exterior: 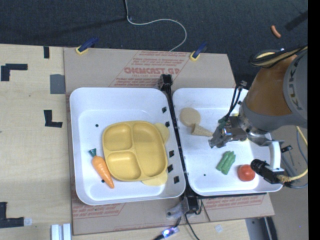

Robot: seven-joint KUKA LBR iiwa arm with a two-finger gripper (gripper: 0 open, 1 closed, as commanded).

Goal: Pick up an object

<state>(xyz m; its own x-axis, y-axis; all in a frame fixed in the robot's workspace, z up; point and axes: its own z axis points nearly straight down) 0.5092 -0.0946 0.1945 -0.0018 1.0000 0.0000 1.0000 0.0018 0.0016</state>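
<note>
My gripper (220, 138) hangs over the middle of the right bin (207, 184), reaching in from the right. Just left of it lies a tan ice-cream cone toy (192, 121). A green vegetable toy (226, 162) lies just below the gripper, and a red tomato (245, 172) sits to the right of that. Nothing shows between the fingers. In the left bin (82, 114) a yellow divided plate (134, 150) fills the middle, with an orange carrot (102, 170) at its left edge.
A black divider (172, 129) separates the two bins. The bins rest on a cardboard sheet (145, 66) held by yellow and blue clips. A white cable (160, 24) loops on the dark floor behind.
</note>
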